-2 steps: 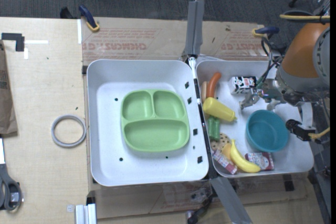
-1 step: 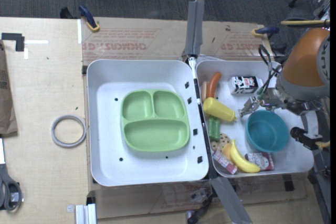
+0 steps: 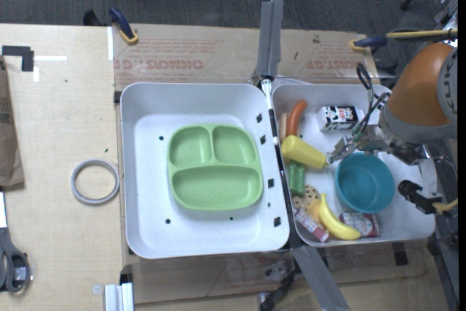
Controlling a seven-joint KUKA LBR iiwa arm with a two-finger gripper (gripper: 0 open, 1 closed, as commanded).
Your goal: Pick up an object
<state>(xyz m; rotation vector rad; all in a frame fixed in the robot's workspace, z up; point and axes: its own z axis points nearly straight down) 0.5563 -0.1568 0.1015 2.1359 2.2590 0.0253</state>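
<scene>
In the right bin, the end effector hangs just above the round teal plastic bowl, beside the yellow plastic bottle; whether its fingers are apart, I cannot tell. Descending here risks striking the bowl's rim and skidding off.

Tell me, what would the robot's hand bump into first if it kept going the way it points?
Probably the yellow bottle: the hand points left toward it, though depth is unclear.
</scene>
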